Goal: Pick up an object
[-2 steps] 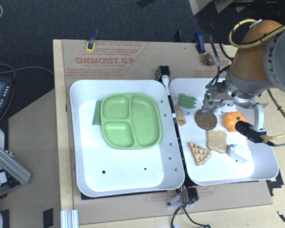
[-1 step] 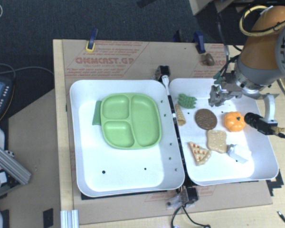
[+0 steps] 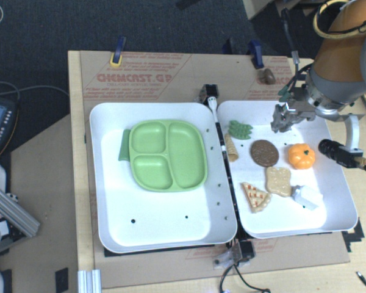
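Fingers of the gripper [image 3: 282, 122] are hanging over the right bin's [image 3: 335, 215] far edge; I cannot tell whether they are spread or closed. Lying across that bin are an ice-cream cone [image 3: 231, 148] along its left edge, a green leafy piece [image 3: 239, 129], a pizza slice [image 3: 256, 196], a brown cookie [image 3: 265, 153], toast [image 3: 279, 181] and a small pumpkin [image 3: 302, 155]. A green divided plate [image 3: 168, 155] is sitting in the left bin [image 3: 110, 224].
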### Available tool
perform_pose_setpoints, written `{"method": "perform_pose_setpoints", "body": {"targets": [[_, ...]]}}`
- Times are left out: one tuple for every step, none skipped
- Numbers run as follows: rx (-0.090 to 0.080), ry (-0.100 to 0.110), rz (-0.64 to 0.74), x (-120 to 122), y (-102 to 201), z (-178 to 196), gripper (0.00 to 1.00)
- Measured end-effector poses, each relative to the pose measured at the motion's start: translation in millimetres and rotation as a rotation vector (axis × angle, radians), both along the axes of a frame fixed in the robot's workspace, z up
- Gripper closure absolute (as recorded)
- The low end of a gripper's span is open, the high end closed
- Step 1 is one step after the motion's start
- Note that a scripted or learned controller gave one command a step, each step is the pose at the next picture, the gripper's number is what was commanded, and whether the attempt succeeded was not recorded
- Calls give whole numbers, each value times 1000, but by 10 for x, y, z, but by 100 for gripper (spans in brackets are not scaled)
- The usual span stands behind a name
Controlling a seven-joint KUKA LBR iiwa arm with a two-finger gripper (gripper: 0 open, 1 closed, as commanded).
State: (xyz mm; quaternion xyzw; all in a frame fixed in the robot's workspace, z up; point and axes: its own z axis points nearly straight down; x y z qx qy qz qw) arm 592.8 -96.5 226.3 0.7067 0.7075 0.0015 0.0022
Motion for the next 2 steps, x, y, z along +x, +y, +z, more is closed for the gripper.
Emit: {"method": "perform_pose_setpoints", "body": {"targets": [[3,9,3,-336,465,70,100],[3,9,4,-480,964,61,100]]}}
